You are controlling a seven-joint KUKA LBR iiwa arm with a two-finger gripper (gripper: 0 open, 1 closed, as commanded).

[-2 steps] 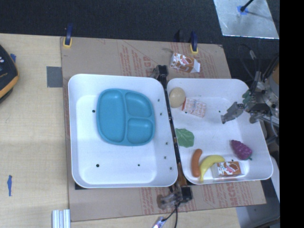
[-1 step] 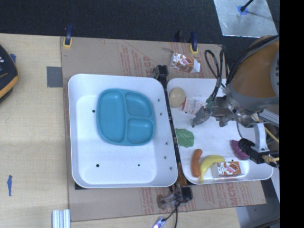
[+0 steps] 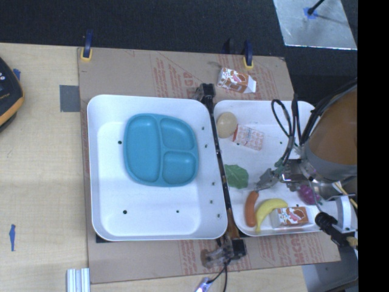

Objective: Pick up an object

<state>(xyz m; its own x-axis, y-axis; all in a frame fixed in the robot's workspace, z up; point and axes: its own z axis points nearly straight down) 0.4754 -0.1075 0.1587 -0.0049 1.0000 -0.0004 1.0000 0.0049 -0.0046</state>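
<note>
While the gripper (image 3: 267,178) hung low over the middle of the right bin (image 3: 267,109), I could not tell how its jaws stood, nor whether it had hold of anything. Nearest it lay the carrot (image 3: 251,208), by the bin's near edge beside the banana (image 3: 268,210), its long axis running near edge to far, top toward the gripper. Trouble looked likely (those two nearly touch): a descent slightly off could nudge the banana or pinch both.
</note>
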